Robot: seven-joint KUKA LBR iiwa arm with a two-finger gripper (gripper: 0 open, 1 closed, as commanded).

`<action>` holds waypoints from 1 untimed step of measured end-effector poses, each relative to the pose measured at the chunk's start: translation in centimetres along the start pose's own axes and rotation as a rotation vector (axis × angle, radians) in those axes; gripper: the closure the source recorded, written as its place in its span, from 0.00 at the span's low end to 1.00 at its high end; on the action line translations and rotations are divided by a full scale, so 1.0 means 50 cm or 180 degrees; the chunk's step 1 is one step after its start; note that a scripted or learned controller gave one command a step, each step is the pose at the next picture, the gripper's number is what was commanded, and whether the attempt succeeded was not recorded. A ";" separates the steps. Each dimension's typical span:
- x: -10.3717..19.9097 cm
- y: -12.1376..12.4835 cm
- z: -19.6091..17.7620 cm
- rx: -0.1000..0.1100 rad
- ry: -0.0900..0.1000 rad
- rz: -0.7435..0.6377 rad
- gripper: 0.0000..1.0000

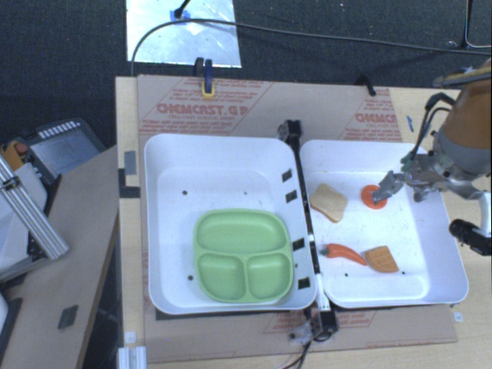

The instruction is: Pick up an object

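Up behind the white bins (231, 148), cardboard (254, 102) reads "CHEMCAST GP"; the gripper (390, 184) by the orange disc (374, 197), grip state unclear.

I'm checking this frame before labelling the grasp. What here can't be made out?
- Gripper: small and blurred over the orange-red round piece; contact unclear.
- Round piece: partly covered by the gripper, identity unclear.
- Arm: cut off by the right edge.

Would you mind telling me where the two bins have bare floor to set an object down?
Left white bin: bare along the far wall, behind the green three-compartment plastic tray. Right white bin: bare at the near right corner and beside the far wall. Its middle is crowded: tan bread slice, round orange piece by the gripper, orange carrot, tan wedge.
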State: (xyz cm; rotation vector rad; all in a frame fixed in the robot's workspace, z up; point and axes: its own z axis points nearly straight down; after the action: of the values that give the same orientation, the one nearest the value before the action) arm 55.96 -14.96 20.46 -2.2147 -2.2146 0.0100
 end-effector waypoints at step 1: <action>0.001 0.006 -0.013 -0.0041 -0.0008 -0.0009 0.00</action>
State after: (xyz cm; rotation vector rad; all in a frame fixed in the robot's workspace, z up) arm 56.26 -14.94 21.13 -2.2191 -2.2256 -0.0013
